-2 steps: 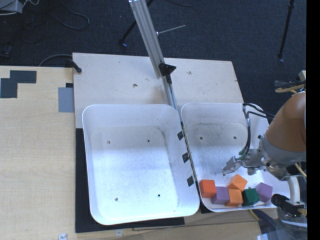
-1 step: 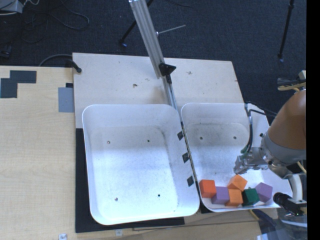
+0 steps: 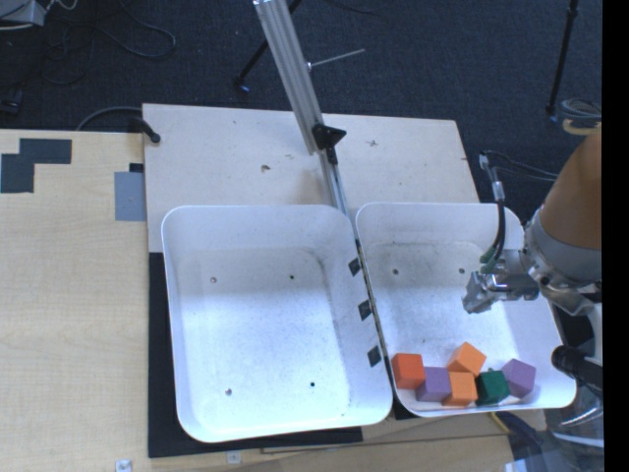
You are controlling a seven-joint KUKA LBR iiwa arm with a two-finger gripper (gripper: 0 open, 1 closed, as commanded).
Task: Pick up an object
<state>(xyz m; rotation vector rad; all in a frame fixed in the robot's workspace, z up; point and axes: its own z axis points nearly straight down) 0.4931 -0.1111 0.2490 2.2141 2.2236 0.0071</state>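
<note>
Blocks crowd the right bin's near edge; I judge them light and rigid, best pinched across flat faces. I cannot tell my gripper's state.

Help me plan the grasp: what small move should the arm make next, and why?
Probably move the gripper toward the near corner of the right bin and lower it. The blocks are clustered there, the orange block nearest, while the gripper hangs above bare floor farther back.
</note>
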